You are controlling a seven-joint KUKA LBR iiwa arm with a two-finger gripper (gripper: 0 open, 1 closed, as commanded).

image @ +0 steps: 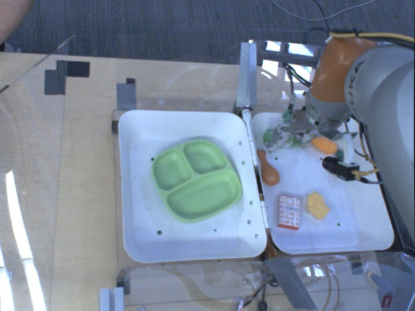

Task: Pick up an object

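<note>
The gripper, its state impossible to tell, is hovering near the right bin's wall, risking a collision there.

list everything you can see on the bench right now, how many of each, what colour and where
Bins: two, white, side by side on the bench.
Divided plate: one, green, middle of the left bin.
Brown pear-shaped item: one, orange-brown, left edge of the right bin.
Packet: one, red and white, near front of the right bin.
Yellow piece: one, right of the packet.
Orange item: one, far part of the right bin, beside the gripper.
Arm: one, grey with orange band, over the right bin.
Gripper: one, low over the right bin's far left corner.
</note>
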